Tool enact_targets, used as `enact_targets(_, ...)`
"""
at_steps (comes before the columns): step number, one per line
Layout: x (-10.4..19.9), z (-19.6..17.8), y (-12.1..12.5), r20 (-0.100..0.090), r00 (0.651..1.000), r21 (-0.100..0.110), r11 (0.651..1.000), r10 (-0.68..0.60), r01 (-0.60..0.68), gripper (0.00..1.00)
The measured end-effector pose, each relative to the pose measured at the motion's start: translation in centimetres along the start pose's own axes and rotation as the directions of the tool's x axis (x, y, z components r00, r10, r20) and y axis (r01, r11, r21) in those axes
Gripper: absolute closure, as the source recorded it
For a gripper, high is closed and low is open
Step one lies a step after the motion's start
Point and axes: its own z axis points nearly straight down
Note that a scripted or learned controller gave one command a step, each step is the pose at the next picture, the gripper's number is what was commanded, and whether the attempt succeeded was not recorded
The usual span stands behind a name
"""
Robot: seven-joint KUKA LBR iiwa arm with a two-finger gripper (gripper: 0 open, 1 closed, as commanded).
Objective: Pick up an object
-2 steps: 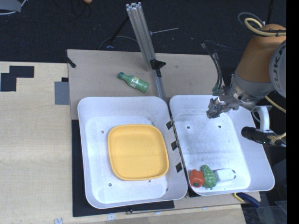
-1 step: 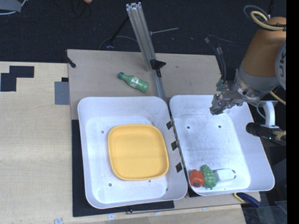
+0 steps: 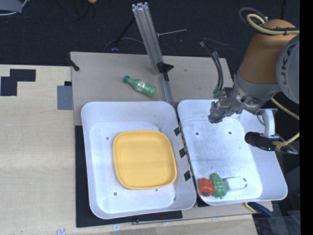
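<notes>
A yellow square plate (image 3: 144,158) lies flat in the left bin (image 3: 93,126). In the right bin (image 3: 220,146), near its front edge, sit a red toy (image 3: 205,186), a green bumpy toy (image 3: 218,185) and a white object (image 3: 236,183), close together. My gripper (image 3: 215,115) hangs over the back of the right bin, well away from those toys, and I see nothing between its fingers.
A green bottle (image 3: 140,86) lies on the bench behind the left bin. A slanted metal rail (image 3: 151,38) rises behind the bins. A black cylinder (image 3: 258,140) on the arm hangs over the right bin's right side.
</notes>
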Motion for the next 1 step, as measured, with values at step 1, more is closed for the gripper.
enact_targets(1, 4.11, -0.22, -1.16, -0.001, 1.000, 0.000, 1.000, -0.001, 0.001, 1.00)
